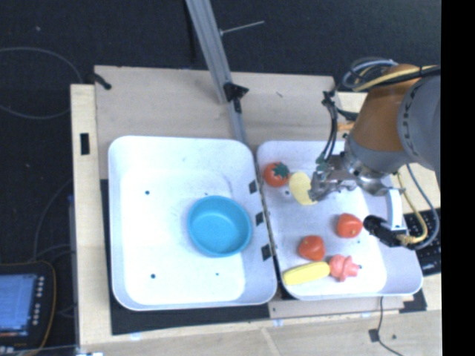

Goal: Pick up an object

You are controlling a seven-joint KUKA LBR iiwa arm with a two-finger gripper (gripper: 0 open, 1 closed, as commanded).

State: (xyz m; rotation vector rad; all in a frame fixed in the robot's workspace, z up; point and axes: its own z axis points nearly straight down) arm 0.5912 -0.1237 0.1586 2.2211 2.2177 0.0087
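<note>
Down at the front of the right bin point(401, 277) lie a yellow banana-shaped toy point(305, 274) and a pink toy point(342, 267), touching. Behind them sit two red balls, one point(312, 247) near the middle and one point(349, 225) to its right. A red tomato toy point(277, 173) sits at the back. A blue bowl point(218, 225) rests in the left bin point(148, 169). On the worktop point(163, 99) little else stands. The gripper point(318, 188) hangs right beside a pale yellow toy point(300, 188), which lies just to its left in the picture, with its long side running front to back. I cannot tell how the jaws stand. I think this toy is the nearest pick.
</note>
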